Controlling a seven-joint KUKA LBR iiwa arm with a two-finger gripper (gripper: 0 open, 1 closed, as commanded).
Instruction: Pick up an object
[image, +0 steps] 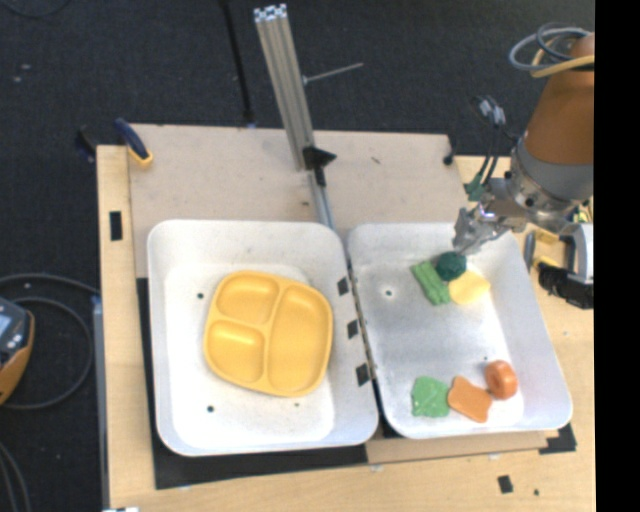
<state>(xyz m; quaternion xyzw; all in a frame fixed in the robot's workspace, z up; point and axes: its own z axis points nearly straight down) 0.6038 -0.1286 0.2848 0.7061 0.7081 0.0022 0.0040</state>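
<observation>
Grey gripper above dark green object, right bin

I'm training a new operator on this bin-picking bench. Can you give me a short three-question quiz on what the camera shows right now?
1. True or false: the yellow divided tray lies in the left bin.
2. Multiple choice: the pincer hangs nearest which item? A) dark green ball B) orange round piece C) light green piece
3. Fill in: the yellow lump lies in the ____ bin.

Key: 1 true; 2 A; 3 right.
</observation>
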